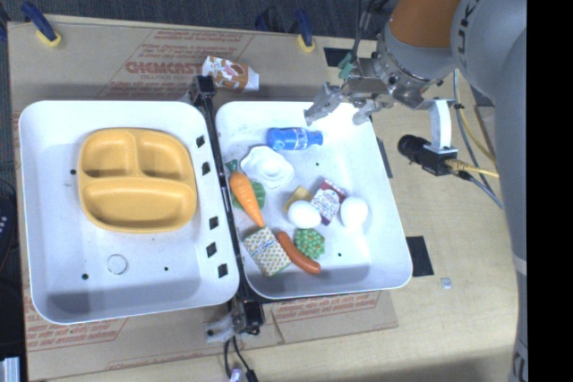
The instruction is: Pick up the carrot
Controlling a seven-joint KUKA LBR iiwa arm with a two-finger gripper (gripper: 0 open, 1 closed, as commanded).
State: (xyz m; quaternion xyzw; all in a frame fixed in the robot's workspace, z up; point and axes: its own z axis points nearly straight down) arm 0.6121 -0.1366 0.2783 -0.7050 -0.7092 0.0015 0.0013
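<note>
Yellow plastic catches the eye first: a divided tray (137, 177) sits in the left bin (36, 219), and the right bin (380, 192) holds the clutter. Along that bin's nine o'clock edge lies the carrot (245, 197), pointing toward five o'clock, with a blue can (294, 138) at its one o'clock. Farther right, over the bin's twelve o'clock rim, the jaws (340, 107) hang spread open with nothing between them.

Bright, even overhead light, soft shadows inside the white bins (36, 192), slight overall blur.
</note>
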